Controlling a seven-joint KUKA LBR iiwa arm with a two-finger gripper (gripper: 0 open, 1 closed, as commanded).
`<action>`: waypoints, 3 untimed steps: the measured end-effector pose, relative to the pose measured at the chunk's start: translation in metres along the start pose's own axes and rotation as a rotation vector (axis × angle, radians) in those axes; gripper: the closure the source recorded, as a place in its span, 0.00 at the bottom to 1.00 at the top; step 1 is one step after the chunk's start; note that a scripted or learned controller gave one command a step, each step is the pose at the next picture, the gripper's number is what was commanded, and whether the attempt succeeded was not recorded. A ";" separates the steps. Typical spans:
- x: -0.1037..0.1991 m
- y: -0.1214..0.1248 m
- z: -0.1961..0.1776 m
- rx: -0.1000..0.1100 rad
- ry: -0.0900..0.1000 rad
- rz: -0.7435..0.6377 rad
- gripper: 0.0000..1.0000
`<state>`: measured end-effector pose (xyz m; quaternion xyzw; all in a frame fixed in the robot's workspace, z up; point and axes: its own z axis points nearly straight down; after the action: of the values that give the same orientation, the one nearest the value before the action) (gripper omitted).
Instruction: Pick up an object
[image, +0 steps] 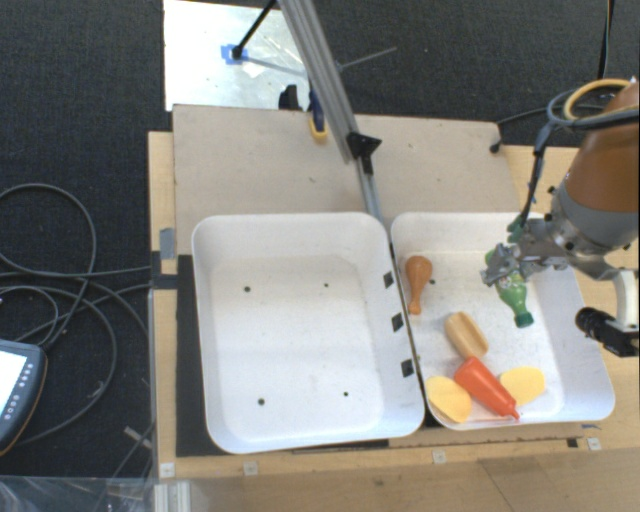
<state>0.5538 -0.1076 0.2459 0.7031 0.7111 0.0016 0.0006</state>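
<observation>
My gripper (504, 268) hangs over the back right part of the right bin (590, 400). It is shut on the upper end of a small green bottle (517, 302), whose capped end slants toward the front right. In the same bin lie a brown drumstick (416, 278) by the left wall, a tan bread roll (466, 334), an orange cone (486, 387), and two yellow pieces (449, 398) (523, 383) at the front.
The left bin (215, 300) adjoins the right one along a shared wall with black clips (397, 322). A grey metal pole (330, 80) slants in from the back. Cables and a black part (607, 331) hang near the bin's right edge.
</observation>
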 end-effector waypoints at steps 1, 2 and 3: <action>0.050 0.029 -0.007 -0.001 0.000 0.000 1.00; 0.100 0.044 0.005 0.001 0.000 0.001 1.00; 0.142 0.061 0.002 0.000 0.000 0.002 1.00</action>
<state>0.6133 0.0346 0.2440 0.7036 0.7106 0.0018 0.0007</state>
